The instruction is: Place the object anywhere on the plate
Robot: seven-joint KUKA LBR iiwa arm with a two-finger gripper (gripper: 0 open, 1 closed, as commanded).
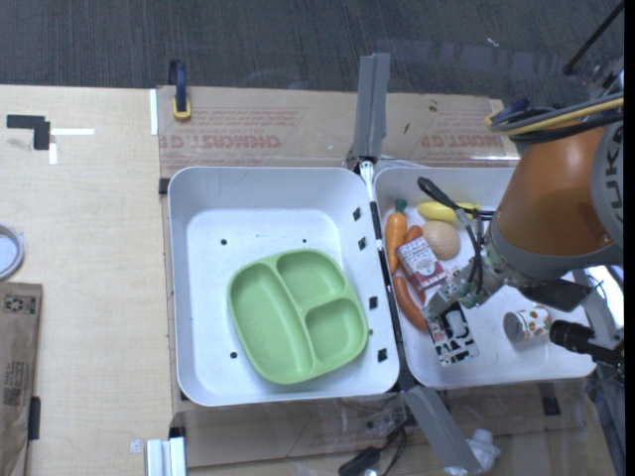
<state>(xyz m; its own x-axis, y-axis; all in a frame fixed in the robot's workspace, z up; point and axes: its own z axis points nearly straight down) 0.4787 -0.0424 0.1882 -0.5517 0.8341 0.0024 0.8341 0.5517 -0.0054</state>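
Green plate (298, 313) lies in the left bin (189, 266), well to the left of the claw (451, 300). This claw hangs over the red carton (421, 262) in the right bin (496, 360); its opening I cannot tell.

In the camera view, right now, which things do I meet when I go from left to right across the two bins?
Green plate → carrot → red-and-white carton → gripper → small printed cup.
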